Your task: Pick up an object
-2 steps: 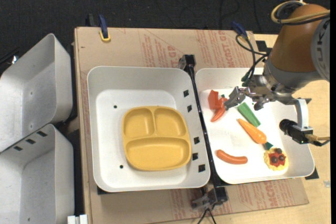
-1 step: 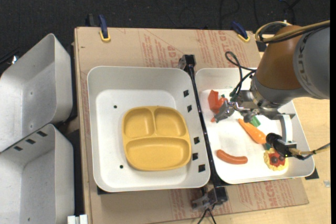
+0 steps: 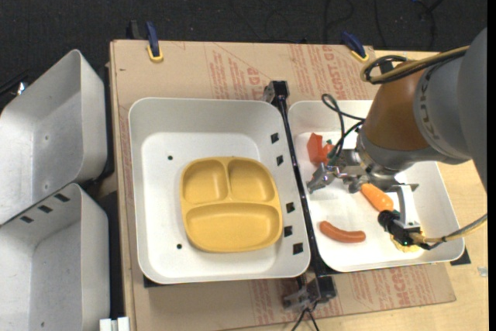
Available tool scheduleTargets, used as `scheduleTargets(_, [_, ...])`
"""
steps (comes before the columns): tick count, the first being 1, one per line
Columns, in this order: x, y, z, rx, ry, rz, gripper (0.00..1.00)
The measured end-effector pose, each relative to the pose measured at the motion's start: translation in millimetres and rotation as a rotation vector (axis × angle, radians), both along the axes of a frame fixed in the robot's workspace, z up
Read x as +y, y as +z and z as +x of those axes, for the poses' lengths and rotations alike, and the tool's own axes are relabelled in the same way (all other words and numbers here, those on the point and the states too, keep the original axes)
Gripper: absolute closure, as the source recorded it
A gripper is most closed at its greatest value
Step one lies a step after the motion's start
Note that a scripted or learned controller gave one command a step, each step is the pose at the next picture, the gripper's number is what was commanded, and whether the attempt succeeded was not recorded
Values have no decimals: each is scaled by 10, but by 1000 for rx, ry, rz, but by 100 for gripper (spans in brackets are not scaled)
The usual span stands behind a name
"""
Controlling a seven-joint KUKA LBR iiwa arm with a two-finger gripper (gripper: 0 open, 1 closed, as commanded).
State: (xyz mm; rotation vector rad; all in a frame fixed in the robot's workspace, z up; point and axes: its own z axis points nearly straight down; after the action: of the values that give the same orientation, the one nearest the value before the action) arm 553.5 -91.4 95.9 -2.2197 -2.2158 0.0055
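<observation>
In the right bin (image 3: 446,201) lie a red block (image 3: 315,147) near the dividing wall, an orange carrot-like piece (image 3: 377,198) in the middle, and a reddish sausage (image 3: 342,232) toward the front. My gripper (image 3: 335,176) hangs low over this bin, below the orange wrist band. It sits just in front of the red block and just left of the orange piece. Its metal parts show beside both, but the wrist covers much of it. I see nothing clearly held between them.
The left bin (image 3: 155,136) holds a yellow divided plate (image 3: 230,203). A black divider (image 3: 293,167) runs between the bins. Cables and a small black connector (image 3: 395,227) trail from the wrist over the right bin's front right. White containers (image 3: 46,136) stand off the bench at left.
</observation>
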Motion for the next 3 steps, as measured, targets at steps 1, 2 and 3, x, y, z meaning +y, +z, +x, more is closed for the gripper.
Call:
scheduleTargets(1, [-4, 133, 14, -6, -2, -1, 100])
scheduleTargets(2, [-11, 715, -65, -11, 1, -2, 100])
scheduleTargets(3, [48, 1334, -66, -13, 5, -2, 100])
